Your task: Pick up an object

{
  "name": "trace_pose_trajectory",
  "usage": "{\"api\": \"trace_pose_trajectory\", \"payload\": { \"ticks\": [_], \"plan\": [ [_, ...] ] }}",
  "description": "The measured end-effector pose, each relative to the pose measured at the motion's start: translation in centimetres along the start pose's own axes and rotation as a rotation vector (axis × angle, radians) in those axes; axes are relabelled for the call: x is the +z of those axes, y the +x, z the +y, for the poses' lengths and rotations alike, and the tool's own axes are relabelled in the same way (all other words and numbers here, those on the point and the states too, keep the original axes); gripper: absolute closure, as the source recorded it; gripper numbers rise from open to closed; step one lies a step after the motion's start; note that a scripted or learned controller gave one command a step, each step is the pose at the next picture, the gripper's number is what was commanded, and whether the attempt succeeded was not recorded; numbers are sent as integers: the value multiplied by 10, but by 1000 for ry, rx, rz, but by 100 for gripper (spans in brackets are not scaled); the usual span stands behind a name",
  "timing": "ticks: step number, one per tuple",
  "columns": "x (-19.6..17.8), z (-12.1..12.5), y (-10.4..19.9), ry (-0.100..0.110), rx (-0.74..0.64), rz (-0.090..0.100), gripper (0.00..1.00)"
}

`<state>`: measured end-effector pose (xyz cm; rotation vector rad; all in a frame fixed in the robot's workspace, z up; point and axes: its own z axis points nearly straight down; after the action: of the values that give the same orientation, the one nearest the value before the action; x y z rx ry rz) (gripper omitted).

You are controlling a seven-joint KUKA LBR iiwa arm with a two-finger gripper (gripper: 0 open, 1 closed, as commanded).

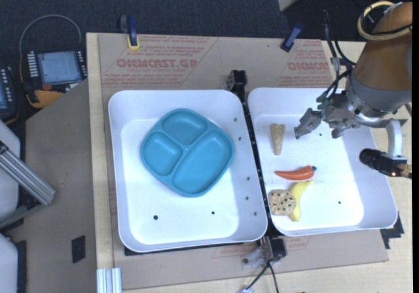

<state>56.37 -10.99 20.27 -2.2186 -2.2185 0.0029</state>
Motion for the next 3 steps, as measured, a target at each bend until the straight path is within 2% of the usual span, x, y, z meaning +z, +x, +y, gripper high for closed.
{"api": "trace_pose_trajectory", "payload": {
  "ticks": [1,3],
  "plan": [
    [-1,1,0,-2,0,0,0],
    [112,-1,6,4,0,0,0]
  ]
}}
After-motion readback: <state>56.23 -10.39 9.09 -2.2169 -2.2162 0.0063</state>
